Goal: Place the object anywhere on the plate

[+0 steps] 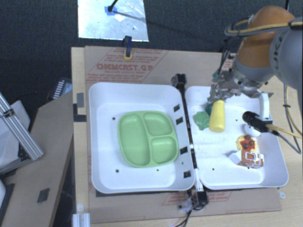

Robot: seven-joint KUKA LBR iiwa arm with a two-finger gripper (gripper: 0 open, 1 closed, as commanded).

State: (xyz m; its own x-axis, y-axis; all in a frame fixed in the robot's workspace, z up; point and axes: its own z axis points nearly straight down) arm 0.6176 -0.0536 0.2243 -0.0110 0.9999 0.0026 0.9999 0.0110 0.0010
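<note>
Green plate [144,138] lies flat in the middle of the left bin [102,174] with its three hollows facing up, so it looks ready to catch whatever gets put on it. Nothing sits on it yet. The things to pick from are kept apart in the right bin [222,171]: a yellow tube [217,117], a green lump [202,119] touching its left side, and an orange and white packet [248,152] nearer the front. The claw [218,94] hangs right over the top end of the yellow tube, so I think that is the thing it wants. It may be touching the tube, but I cannot tell how far open the claw is, or if it has hold of anything.
</note>
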